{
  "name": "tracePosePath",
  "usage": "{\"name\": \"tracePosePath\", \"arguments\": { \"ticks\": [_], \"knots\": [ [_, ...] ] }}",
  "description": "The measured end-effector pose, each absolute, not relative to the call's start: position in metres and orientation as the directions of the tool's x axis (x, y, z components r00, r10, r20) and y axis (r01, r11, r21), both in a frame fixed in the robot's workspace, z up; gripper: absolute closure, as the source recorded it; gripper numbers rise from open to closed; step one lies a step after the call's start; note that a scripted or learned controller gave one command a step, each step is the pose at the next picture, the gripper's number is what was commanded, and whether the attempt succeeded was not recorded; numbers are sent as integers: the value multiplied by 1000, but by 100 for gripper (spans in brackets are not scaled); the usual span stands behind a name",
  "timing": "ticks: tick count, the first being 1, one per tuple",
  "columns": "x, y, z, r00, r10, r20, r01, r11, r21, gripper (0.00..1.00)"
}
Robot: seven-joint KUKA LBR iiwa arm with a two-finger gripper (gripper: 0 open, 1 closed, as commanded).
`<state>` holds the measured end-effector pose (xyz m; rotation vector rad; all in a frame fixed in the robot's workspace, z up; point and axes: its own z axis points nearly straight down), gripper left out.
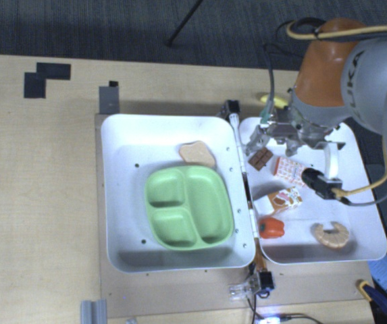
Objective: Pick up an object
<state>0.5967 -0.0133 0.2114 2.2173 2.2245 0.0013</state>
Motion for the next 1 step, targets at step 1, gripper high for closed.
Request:
{"name": "tracePosePath", "arguments": {
  "ticks": [1],
  "knots": [
    [669,-73,184,-2,1000,-1,1000,2,2,0]
  ]
}}
